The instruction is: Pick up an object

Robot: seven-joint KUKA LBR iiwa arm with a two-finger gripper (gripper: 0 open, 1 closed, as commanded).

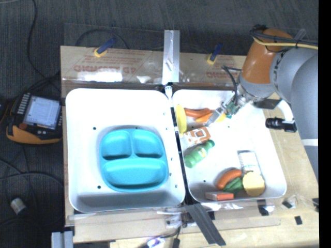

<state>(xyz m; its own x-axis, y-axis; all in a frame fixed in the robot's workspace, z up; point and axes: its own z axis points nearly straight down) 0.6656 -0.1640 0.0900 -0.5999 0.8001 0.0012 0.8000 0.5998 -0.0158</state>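
Your grey KUKA arm (297, 87) reached in from the right, its orange band (261, 61) sitting above the wrist. The wrist angled down and to the left, carrying the two-finger gripper (223, 111) low. You could not make out how its jaws stood.

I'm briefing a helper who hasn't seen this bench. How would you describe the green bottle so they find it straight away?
Look at the right white bin, the one without the blue tray. Along its left wall, about halfway down, the green bottle lies on its side just below an orange-and-white packet. It is the only long green item there; the other green piece sits in the cluster at the bin's near right corner.
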